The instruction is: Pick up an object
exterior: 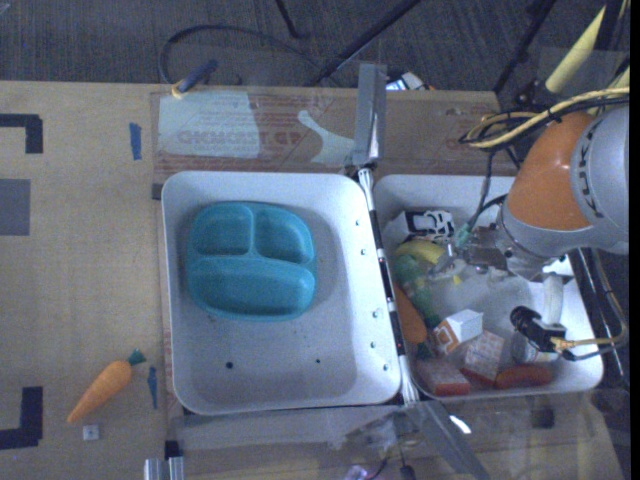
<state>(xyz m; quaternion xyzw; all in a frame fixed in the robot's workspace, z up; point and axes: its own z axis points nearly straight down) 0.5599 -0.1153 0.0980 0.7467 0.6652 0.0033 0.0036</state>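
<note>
The arm point(570, 193) hangs over the right bin point(590, 368), its end effector point(470, 253) low among the clutter at the bin's left side; how it is set I cannot tell. Nearest lies a yellow-green fruit point(418, 255), likely light hollow plastic, smooth and prone to slip, so best pinched across its narrow middle. A small carton point(462, 326) sits nearby. The left bin point(180, 368) holds a blue tray point(250, 260).

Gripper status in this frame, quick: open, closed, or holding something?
Gripper: cannot be told; it sits low over the right bin among the clutter.
</note>
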